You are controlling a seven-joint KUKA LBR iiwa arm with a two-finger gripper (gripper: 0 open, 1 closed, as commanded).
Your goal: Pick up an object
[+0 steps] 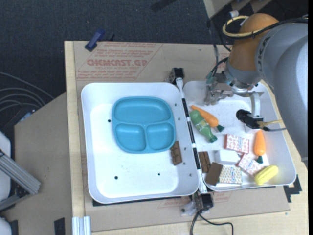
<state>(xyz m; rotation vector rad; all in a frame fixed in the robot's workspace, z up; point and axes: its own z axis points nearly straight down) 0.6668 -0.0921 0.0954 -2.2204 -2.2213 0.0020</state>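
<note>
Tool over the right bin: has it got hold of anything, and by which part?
Nothing is held. The tool hangs above bare bin floor in the right bin, apart from the carrot and green bottle.

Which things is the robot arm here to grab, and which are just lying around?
For the job:
gripper
carrot
green bottle
yellow toy
small orange piece
patterned packets
right bin

Just lying about:
blue divided tray
brown block
left bin
blue clip
</note>
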